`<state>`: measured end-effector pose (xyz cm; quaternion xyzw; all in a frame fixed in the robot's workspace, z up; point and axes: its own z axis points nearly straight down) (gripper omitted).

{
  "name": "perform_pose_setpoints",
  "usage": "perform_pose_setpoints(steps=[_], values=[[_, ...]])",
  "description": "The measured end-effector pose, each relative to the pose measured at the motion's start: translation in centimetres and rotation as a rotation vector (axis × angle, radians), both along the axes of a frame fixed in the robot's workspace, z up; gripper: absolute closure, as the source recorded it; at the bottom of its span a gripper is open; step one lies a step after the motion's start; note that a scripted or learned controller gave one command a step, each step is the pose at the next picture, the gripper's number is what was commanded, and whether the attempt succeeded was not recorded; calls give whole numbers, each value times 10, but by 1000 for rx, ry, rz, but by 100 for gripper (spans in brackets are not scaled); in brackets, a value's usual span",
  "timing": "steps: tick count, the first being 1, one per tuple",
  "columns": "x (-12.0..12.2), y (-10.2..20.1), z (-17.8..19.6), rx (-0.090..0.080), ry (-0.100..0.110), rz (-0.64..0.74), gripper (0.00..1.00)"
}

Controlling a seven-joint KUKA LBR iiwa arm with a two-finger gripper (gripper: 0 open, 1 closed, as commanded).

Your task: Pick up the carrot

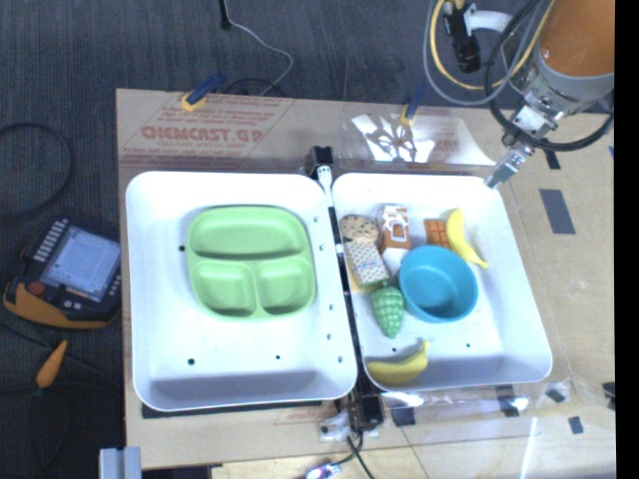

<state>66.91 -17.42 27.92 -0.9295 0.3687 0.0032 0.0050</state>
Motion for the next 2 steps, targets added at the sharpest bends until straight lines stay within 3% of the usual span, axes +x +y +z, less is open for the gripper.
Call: perform_pose_setpoints(steps=[1,2], values=[[1,-38,139,-9,-16,276,100],[-1,-8,25,4,6,290,100]])
